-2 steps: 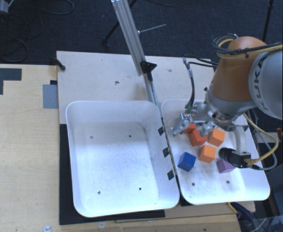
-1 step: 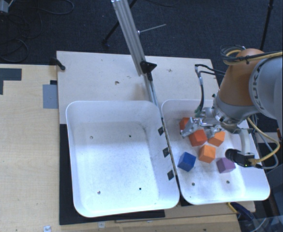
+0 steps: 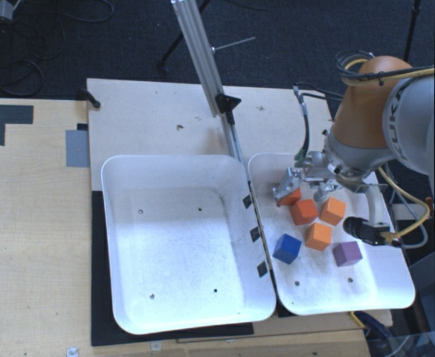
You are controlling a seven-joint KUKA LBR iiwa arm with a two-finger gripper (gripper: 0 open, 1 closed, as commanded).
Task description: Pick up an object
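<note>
At right of frame your gripper hangs over the red-orange block near the right bin's upper rim; finger spacing unclear. Smooth cubes cluster below.

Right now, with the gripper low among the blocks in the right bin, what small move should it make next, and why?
Probably lower a little and close on the red-orange cube. The gripper sits just over that block in the right white bin, which also holds the orange cubes, the blue cube and the purple cube. I cannot tell whether anything is gripped yet.
</note>
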